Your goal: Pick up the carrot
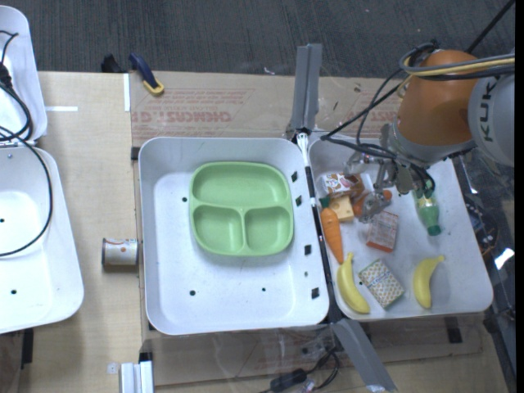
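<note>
**Gripper low among clutter in the right bin; carrot lies free by the divider**

The left shallow white bin (pixel 164 219) carries a pale green three-compartment plastic plate (pixel 241 207). Just over the divider, in the right shallow white bin (pixel 471 289), the small orange carrot with a green top (pixel 331 232) lies lengthwise against the left wall, tip pointing toward a yellow banana (pixel 352 285); nothing grips it. Right of it, cables and small packets crowd the two-finger gripper (pixel 378 193), so whether its jaws are parted or closed cannot be made out. The grey arm's orange band (pixel 438 97) bulks above, cut off at the frame's edge.
</note>
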Motion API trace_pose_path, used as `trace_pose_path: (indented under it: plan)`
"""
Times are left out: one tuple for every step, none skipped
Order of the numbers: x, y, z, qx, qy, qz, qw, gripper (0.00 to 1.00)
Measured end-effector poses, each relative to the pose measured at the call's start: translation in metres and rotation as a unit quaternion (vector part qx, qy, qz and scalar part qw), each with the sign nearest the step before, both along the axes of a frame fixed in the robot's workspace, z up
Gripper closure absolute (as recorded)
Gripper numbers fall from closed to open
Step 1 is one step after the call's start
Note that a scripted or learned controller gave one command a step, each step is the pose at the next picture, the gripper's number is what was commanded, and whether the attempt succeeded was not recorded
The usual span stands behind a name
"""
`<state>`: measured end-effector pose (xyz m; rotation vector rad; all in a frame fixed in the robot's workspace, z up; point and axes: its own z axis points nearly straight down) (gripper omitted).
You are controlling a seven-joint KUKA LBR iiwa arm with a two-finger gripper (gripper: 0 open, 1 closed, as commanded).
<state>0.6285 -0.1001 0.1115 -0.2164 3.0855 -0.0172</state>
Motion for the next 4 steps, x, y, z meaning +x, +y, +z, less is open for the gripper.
trace_pose_path:
  plan:
    - [-0.033,0.003,0.000,-0.0034,-0.001,0.063,0.9980,0.00]
    - [-0.090,0.004,-0.003,-0.0086,0.001,0.168,0.9858,0.00]
    - [-0.109,-0.039,-0.003,-0.0150,0.002,0.365,0.9309,0.00]
    - [-0.143,-0.011,-0.014,-0.0116,0.017,0.454,0.8909,0.00]
